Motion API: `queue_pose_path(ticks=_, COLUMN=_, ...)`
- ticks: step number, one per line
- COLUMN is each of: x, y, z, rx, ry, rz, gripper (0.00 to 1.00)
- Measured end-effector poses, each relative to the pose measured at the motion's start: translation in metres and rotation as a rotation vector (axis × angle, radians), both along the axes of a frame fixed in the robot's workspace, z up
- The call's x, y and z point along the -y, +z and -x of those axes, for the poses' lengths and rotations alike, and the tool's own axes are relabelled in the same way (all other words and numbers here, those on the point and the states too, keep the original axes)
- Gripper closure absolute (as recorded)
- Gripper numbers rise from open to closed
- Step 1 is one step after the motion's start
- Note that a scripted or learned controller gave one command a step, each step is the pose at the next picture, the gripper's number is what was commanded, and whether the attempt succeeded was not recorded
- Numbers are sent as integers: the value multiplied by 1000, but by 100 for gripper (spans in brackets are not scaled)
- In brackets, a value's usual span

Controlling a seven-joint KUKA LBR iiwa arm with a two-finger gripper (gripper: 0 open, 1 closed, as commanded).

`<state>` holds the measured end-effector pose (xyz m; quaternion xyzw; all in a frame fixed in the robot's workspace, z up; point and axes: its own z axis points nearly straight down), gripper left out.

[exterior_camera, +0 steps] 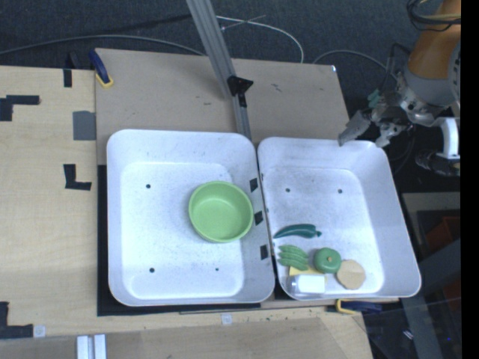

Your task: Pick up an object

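Observation:
My gripper (369, 134) hangs over the far right corner of the right bin (374, 200), its two fingers spread open with nothing between them. Far from it, at the bin's near end, lie a dark green pepper (298, 232), a light green leafy piece (294, 257), a round green toy (327, 260), a tan disc (350, 274) and a white and yellow block (308, 283). In the left bin (142, 200), right of its middle, a green bowl (221, 212) stands upright.
A slanted grey metal pole (217, 43) runs down to the far end of the gap between the bins. The bins sit on a brown board (165, 88). Cables (262, 28) lie behind the board on the dark floor.

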<state>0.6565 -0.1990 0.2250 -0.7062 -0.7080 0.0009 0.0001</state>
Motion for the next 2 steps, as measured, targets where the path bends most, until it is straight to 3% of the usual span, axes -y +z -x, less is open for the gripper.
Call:
queue_pose_path(ticks=1, x=0, y=0, z=0, rx=0, ry=0, rz=1, gripper=0)
queue_pose_path(ticks=2, x=5, y=-57, z=9, rx=-6, ry=-2, rz=-1, gripper=0)
